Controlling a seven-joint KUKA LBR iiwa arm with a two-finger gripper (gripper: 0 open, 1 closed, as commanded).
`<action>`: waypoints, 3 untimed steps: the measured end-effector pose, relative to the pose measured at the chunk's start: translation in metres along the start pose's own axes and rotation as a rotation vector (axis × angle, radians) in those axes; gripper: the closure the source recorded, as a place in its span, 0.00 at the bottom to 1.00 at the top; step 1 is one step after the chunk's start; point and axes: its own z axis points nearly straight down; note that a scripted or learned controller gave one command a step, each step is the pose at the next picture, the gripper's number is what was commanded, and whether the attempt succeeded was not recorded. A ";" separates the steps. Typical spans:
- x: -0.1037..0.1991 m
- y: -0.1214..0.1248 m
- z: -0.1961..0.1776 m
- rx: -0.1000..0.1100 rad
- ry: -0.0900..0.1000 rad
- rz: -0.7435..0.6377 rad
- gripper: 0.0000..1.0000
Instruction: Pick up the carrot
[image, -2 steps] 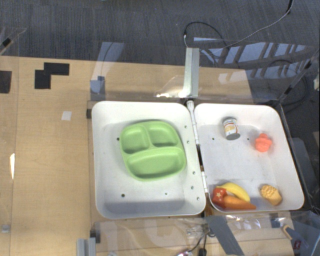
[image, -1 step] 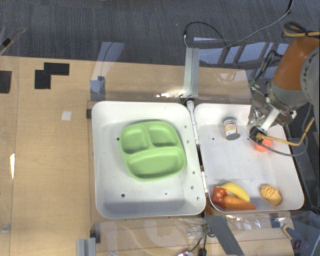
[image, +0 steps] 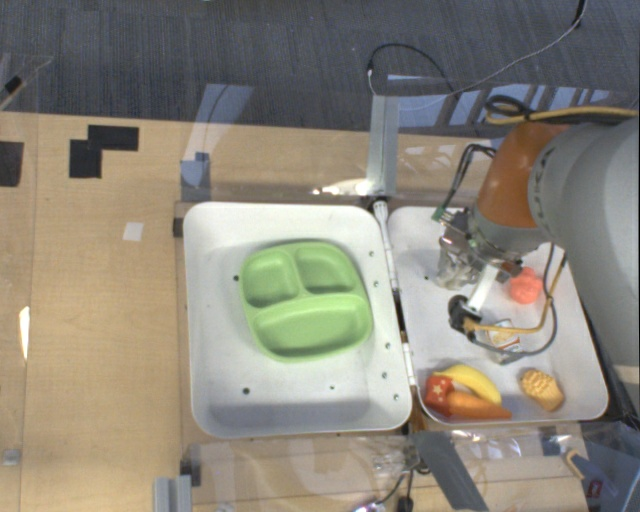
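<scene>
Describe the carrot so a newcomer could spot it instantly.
Find the right-hand shallow white bin, then its near edge, where a few toy foods cluster. The long, tapered orange carrot lies nearest that edge, just below the curved yellow banana and beside a red piece.

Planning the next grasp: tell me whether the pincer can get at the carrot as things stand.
Probably yes, but it is crowded: the carrot lies uncovered at the right bin's near edge, hemmed by a banana and red item.

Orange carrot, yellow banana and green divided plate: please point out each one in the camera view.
Orange carrot (image: 478, 406): camera view, middle of its body.
Yellow banana (image: 470, 379): camera view, middle of its curved body.
Green divided plate (image: 300, 330): camera view, floor of the large compartment.
</scene>
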 end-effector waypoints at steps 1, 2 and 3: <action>-0.096 0.012 -0.045 0.008 -0.004 -0.166 1.00; -0.040 -0.022 -0.001 -0.002 -0.002 -0.043 1.00; -0.129 -0.018 -0.073 0.007 -0.004 -0.297 1.00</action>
